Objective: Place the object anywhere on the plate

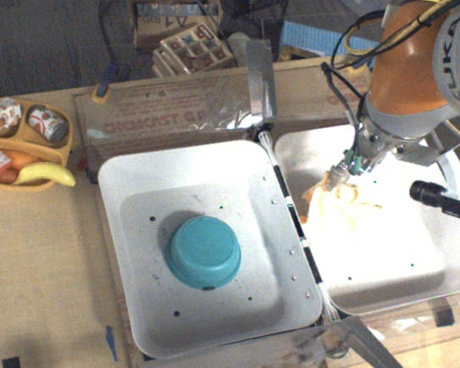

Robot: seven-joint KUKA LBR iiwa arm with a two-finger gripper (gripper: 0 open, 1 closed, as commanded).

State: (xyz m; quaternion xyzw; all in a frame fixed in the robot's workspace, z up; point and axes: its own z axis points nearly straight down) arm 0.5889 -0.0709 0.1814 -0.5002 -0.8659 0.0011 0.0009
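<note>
Camera view: the bench [38, 276] bears the left bin [127, 185], the landmark. The arm [417, 56], lettered "KUKA", hangs right of it over the right bin [396, 265]. The teal plate [204, 251] sits upturned inside the landmark. The claw [349, 168], right of it, touches a washed-out orange object [322, 199]; its grip I cannot tell.

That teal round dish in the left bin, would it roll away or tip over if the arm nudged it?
The teal dish looks low and wide and seems to sit flat on the left bin, so it would probably slide rather than tip or roll. Its surface looks smooth and hard, so it may be slippery to pinch. It appears stiff, likely light plastic.
</note>
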